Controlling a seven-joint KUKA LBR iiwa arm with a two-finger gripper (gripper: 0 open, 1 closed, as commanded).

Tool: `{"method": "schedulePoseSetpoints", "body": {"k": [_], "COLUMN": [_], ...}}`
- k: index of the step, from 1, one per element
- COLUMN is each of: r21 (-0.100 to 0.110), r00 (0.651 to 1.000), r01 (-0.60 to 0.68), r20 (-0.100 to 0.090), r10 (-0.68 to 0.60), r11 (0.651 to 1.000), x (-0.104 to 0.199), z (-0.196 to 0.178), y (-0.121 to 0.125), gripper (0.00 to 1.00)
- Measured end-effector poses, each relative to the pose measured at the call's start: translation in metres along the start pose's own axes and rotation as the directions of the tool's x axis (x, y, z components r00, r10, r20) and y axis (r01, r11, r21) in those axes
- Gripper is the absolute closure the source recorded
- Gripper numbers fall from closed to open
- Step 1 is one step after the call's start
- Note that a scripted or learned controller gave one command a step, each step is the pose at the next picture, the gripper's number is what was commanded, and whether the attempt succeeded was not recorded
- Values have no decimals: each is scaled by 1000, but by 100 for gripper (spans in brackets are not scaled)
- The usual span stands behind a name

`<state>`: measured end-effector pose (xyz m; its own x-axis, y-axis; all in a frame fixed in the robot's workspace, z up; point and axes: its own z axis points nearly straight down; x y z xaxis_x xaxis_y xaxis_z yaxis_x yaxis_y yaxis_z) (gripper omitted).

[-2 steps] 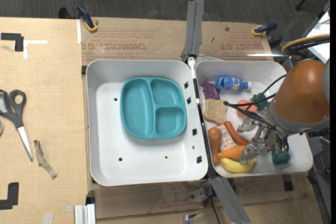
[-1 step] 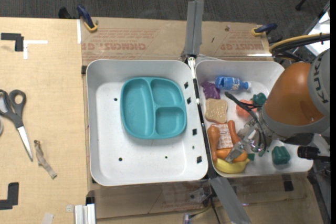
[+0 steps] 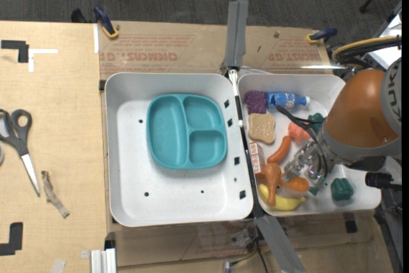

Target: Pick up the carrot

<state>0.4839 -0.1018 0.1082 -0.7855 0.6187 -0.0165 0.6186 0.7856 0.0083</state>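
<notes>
The carrot [image 3: 273, 181] is an orange tapered piece lying near the front left of the right bin [image 3: 364, 204], its thin end resting on a yellow banana [image 3: 285, 202]. My gripper [image 3: 305, 166] hangs low over the bin just right of the carrot, pointing down and left. Right below the gripper lies a small orange piece [image 3: 298, 185]; I cannot tell whether they touch. The arm's orange band [image 3: 361, 109] hides the bin's right side.
The right bin also holds a reddish sausage [image 3: 279, 149], a bread slice [image 3: 261, 127], purple grapes [image 3: 255, 100], a blue bottle [image 3: 286, 100] and a green block [image 3: 341, 189]. A teal divided plate [image 3: 186, 131] sits in the left bin [image 3: 128, 201]. Scissors [image 3: 20, 140] lie at the far left.
</notes>
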Motion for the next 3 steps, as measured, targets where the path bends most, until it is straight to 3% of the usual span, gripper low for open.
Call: {"method": "schedulePoseSetpoints", "body": {"k": [1, 2, 3], "r21": [15, 20, 20], "r00": [920, 703, 880], "r01": [-392, -711, -475], "r20": [-11, -4, -10], "r10": [393, 711, 475], "r11": [920, 703, 880], "x": [31, 63, 99], "z": [-83, -83, -83], "y": [33, 73, 117], "gripper": [100, 100, 100]}}
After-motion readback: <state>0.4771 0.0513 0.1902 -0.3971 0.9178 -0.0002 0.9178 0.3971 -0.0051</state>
